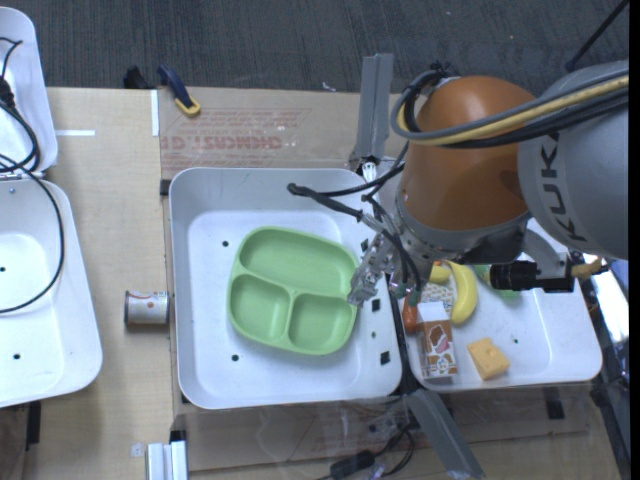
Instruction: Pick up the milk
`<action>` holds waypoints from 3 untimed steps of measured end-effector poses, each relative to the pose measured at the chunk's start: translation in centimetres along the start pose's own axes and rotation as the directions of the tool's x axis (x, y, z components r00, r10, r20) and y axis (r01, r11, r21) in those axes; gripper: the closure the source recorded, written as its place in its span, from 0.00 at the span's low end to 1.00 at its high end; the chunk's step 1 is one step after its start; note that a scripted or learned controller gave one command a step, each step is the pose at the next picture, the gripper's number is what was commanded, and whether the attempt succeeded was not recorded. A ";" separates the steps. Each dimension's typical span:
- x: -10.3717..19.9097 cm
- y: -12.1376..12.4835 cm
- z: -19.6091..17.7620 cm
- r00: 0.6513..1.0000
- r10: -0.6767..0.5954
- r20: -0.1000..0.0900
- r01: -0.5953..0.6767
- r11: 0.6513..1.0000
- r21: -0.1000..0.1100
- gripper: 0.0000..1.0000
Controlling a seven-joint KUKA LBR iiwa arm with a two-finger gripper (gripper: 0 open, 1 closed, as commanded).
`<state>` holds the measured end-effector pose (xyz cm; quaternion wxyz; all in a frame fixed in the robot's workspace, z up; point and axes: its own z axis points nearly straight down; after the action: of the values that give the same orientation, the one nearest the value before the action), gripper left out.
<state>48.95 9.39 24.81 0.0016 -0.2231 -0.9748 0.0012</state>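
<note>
The milk (pixel 437 346) is a small white and brown carton lying flat near the front left corner of the right bin (pixel 560 363). My gripper (pixel 370 273) hangs below the big orange wrist band, over the right edge of the green divided plate (pixel 290 290) in the left bin (pixel 200 268). It is up and to the left of the milk, across the wall between the two bins, and nothing is seen held in it. The arm hides much of the right bin's back half.
A yellow banana (pixel 463 290), a cheese wedge (pixel 488 358), a small red item (pixel 410 317) and a green item (pixel 490 276) lie around the milk. A small can (pixel 147 308) lies on the bench left of the left bin. White trays with a black cable (pixel 30 258) are at far left.
</note>
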 end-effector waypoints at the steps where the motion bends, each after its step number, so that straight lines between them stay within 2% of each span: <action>1: 1.0 2.9 0.4 0.994 0.107 0.001 -0.107 0.994 0.000 1.00; 2: 0.8 2.9 -0.4 0.994 0.107 0.000 -0.107 0.994 0.002 1.00; 3: 3.0 3.5 0.1 0.991 0.137 0.000 -0.137 0.991 0.000 1.00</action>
<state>47.83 13.86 24.65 0.0015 -0.2893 -0.9572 0.0015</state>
